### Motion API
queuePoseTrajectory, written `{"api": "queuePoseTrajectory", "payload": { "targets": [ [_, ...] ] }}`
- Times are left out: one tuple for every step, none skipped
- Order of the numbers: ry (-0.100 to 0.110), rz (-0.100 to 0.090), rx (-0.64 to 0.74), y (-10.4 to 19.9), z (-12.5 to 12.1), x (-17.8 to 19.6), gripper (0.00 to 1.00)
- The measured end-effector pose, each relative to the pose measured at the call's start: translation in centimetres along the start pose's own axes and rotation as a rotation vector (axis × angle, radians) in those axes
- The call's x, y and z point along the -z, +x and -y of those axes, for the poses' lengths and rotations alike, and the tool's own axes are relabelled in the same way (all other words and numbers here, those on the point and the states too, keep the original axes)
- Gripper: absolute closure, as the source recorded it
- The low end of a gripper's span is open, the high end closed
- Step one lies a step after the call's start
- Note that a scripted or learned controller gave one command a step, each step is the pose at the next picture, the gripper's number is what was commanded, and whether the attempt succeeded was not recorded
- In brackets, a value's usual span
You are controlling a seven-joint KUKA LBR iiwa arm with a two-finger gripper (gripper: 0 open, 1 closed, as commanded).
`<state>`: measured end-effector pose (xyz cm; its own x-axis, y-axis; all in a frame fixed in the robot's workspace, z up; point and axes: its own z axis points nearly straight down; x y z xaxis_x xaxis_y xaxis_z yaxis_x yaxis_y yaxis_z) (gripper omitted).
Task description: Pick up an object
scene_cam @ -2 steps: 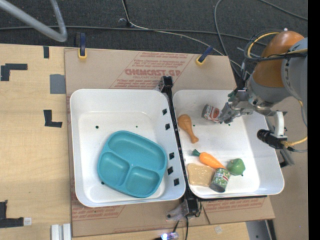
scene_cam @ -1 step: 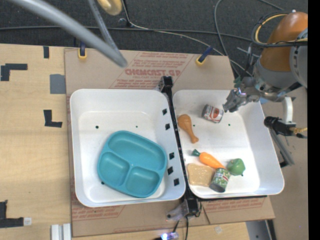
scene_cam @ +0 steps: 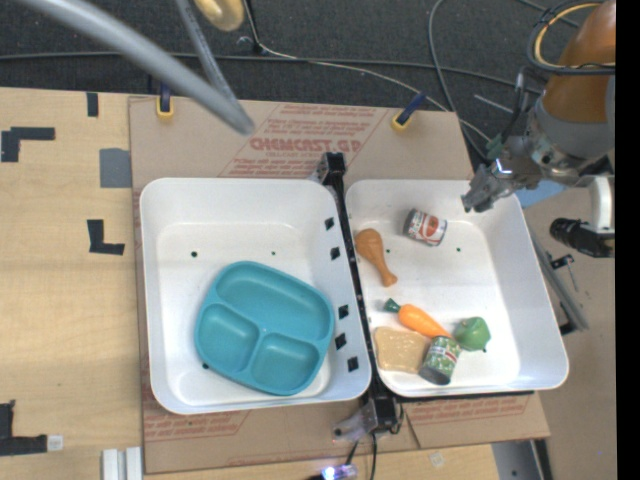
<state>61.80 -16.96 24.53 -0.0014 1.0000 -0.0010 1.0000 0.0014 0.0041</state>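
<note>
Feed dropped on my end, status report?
Gripper over right bin's far corner, nothing visibly held. Small can closest, lying beside drumstick. Nothing blocks it.

Bright even light, soft shadows, blurred foreground pole [scene_cam: 130,38]

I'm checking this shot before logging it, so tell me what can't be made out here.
- Gripper, camera view: small and dark at the right bin's far corner; finger state unreadable.
- Arm: cut off by the right edge.
- Can labels: red can and green can too small to read.
- Bread slice: right edge covered by the green can.
- Teal tray: hides the left bin's floor beneath.
</note>
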Motion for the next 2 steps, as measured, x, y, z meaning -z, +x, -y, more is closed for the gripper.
{"api": "queuePoseTrajectory", "payload": {
  "targets": [
    [0.007,-0.002,0.003,5.3,1.6,-1.3,1.00],
    [0.007,-0.002,0.004,10.9,3.6,-2.1,1.00]
  ]
}}
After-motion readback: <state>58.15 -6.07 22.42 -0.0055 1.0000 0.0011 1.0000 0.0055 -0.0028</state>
